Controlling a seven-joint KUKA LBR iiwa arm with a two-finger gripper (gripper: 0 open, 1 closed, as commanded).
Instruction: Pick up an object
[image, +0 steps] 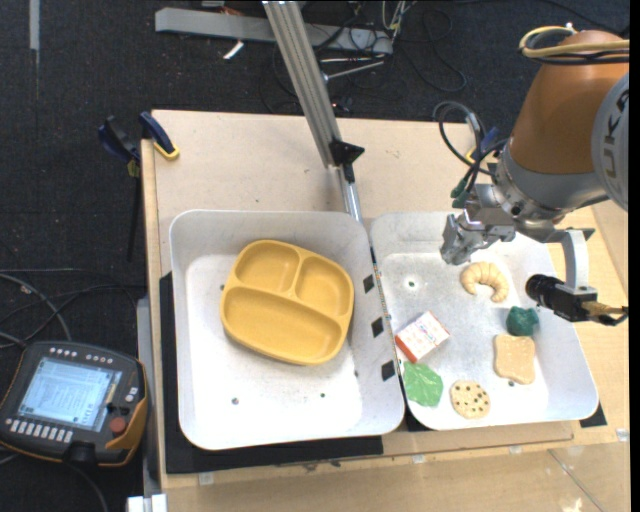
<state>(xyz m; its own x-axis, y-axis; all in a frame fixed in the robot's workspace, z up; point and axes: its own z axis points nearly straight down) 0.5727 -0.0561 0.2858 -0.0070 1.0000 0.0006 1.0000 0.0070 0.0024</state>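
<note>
A robot gripper (462, 250) hangs over the right bin (400, 235), just beside a croissant (485, 280); whether its fingers are apart cannot be told. Nearby lie a small carton (421, 336), a cookie (469, 399) and toast (515, 359). A yellow divided plate (288, 301) sits in the left bin (200, 330).

The grey arm with its orange band (575, 100) is cut off by the right edge. The two-finger gripper (462, 248) is seen from above (finger spacing cannot be judged).
</note>
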